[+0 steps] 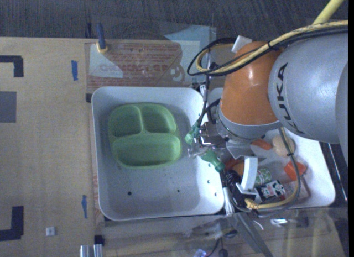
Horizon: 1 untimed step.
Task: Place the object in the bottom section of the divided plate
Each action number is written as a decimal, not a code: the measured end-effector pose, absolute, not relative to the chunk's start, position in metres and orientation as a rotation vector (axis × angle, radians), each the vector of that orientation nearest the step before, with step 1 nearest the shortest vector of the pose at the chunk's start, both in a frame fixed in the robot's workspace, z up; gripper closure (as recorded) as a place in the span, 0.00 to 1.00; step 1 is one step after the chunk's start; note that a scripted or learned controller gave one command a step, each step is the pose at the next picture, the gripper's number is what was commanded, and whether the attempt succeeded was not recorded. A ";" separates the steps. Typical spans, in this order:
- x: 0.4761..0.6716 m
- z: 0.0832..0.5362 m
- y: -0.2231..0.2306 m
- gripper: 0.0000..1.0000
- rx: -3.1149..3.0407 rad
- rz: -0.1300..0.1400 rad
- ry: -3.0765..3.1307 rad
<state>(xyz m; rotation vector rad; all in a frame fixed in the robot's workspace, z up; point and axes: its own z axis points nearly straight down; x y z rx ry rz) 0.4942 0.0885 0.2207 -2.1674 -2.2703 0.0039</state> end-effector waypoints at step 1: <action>0.511 0.202 0.093 1.00 -1.911 0.003 -2.490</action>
